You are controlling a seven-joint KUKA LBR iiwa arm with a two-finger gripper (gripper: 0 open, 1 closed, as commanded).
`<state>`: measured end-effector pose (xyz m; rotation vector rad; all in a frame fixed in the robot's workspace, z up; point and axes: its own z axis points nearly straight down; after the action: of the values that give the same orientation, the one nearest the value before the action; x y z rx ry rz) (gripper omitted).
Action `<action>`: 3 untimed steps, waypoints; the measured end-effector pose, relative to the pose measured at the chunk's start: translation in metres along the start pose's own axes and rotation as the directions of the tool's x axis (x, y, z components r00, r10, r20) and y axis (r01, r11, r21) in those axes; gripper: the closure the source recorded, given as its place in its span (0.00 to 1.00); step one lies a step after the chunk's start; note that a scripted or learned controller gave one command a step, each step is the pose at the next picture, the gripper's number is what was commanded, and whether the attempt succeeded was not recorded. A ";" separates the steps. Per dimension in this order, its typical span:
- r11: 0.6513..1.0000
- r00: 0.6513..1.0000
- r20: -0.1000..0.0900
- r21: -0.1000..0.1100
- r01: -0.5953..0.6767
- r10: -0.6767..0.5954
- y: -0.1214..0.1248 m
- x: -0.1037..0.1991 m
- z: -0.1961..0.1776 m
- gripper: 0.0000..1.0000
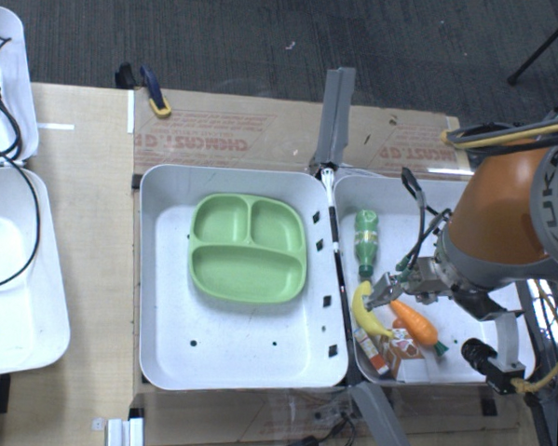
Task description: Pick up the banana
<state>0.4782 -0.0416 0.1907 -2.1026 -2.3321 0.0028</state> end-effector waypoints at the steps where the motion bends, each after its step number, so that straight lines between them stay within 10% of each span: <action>1: 1.000 1.000 0.000 0.000 -0.011 0.011 0.002 0.025 0.000 0.00; 3: 0.999 0.999 0.000 0.000 -0.037 0.037 0.000 0.005 0.000 0.00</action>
<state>0.4774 -0.0370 0.1908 -2.1461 -2.2926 0.0031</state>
